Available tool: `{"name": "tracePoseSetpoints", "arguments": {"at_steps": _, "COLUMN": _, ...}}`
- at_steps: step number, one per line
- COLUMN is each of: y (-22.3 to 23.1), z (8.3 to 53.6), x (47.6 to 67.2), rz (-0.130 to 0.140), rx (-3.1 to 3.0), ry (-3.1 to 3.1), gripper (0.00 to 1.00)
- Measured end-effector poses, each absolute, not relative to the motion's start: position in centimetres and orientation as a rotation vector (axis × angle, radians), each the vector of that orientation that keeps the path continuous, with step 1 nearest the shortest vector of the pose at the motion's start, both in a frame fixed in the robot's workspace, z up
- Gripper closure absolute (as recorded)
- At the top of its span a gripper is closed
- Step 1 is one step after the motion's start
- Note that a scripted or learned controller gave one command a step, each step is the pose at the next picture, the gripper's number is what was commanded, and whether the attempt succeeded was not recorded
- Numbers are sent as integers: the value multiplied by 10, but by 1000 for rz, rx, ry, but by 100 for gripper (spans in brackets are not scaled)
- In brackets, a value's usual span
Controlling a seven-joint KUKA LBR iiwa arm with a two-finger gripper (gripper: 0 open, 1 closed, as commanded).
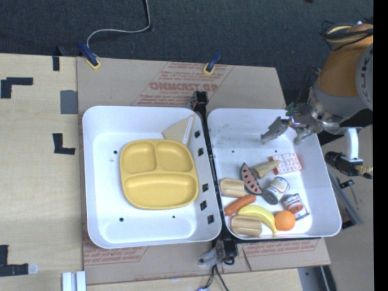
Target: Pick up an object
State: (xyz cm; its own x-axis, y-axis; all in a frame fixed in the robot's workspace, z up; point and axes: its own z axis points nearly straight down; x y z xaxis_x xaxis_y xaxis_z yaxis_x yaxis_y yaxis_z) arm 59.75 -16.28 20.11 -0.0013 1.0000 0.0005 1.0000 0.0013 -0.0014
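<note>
While the grey arm (345, 71) with its orange band reaches in from the right, the gripper (286, 131) hangs over the upper part of the right bin (242, 126), its two dark metal fingers (271, 132) spread apart with nothing between them. That bin is shallow, glossy white plastic with rounded corners, and its upper floor is bare under the fingers.

All the toy food sits in its lower half, well clear of the gripper. A watermelon slice (249, 178), a red wedge with a dark rind, stands beside a cone (264, 168) and a flat red-printed card (290, 161). Below them lie a tan bun (232, 188), a smooth orange carrot (239, 204), a curved yellow banana (260, 215), a second bread-like roll (246, 225) and a round orange (285, 221) touching the banana's end. Two small metal cans (276, 190) lie tilted, one grey, one with a red label (295, 205).

In the left bin (100, 174) rests a matte yellow tray (160, 173) with three rounded compartments, and a pale beige wedge (180, 128) leans near the dividing wall. Both bins sit on brown printed cardboard (121, 83) clipped at the top by blue and yellow clamps (90, 57).
</note>
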Motion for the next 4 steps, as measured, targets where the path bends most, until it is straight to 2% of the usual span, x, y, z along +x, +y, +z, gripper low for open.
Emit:
{"name": "tracePoseSetpoints", "arguments": {"at_steps": 1, "y": -184, "z": 86, "x": 537, "rz": -1, "rx": -2222, "ry": -2222, "gripper": 0}}
{"name": "tracePoseSetpoints", "arguments": {"at_steps": 2, "y": -185, "z": 97, "x": 538, "rz": -1, "rx": -2228, "ry": -2227, "gripper": 100}}
{"name": "tracePoseSetpoints", "arguments": {"at_steps": 3, "y": -185, "z": 97, "x": 538, "rz": -2, "rx": -2228, "ry": -2226, "gripper": 0}}
{"name": "tracePoseSetpoints", "arguments": {"at_steps": 4, "y": -198, "z": 87, "x": 598, "rz": -3, "rx": -2224, "ry": -2226, "gripper": 0}}
